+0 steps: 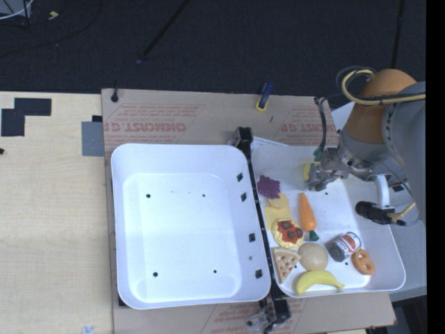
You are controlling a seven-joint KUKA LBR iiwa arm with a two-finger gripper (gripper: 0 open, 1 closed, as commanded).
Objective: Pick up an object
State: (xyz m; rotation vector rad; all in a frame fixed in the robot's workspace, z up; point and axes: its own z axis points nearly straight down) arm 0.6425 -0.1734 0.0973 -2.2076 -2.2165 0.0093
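In right bin [389, 273], near edge: banana [318, 282], waffle wedge [284, 261], pretzel [362, 261], can [343, 245]. Mid: pizza [288, 232], carrot [306, 211], purple grapes [268, 185]. Far end: gripper [318, 178] low beside small yellow item [307, 170]; finger state cannot tell. Left bin [181, 225] alongside.

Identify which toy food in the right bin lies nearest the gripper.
The small yellow piece by the gripper, at the bin's upper part. The carrot, purple piece and banana lie farther down.
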